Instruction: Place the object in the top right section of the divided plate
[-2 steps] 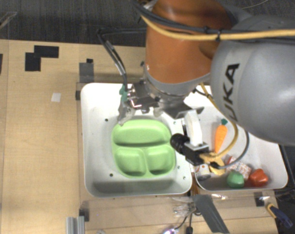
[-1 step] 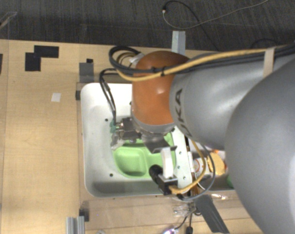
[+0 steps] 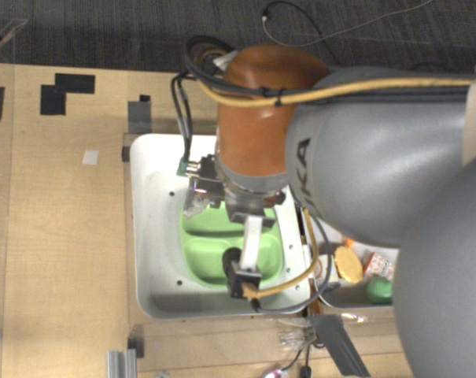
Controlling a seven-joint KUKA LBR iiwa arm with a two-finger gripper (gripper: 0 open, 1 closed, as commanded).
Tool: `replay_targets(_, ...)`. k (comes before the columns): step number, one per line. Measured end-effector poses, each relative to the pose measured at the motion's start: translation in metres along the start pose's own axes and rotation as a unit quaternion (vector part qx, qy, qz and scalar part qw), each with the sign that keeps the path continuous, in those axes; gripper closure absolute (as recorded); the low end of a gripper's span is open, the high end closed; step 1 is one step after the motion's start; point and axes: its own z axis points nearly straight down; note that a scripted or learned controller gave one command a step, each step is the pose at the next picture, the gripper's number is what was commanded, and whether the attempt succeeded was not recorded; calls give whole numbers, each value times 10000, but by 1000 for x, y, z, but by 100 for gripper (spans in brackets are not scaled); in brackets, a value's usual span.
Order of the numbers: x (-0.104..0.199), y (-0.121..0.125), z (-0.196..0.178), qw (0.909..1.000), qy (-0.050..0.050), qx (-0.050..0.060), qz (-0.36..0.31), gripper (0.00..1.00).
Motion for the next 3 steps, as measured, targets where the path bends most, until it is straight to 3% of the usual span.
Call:
replay_targets(1,-67,10,164,10000,-7,18,-44,0)
replay_targets(2,3,0,154,9992,1,7,389,0)
replay_targets(3,2,-1,132,9997,0,5,-252,0)
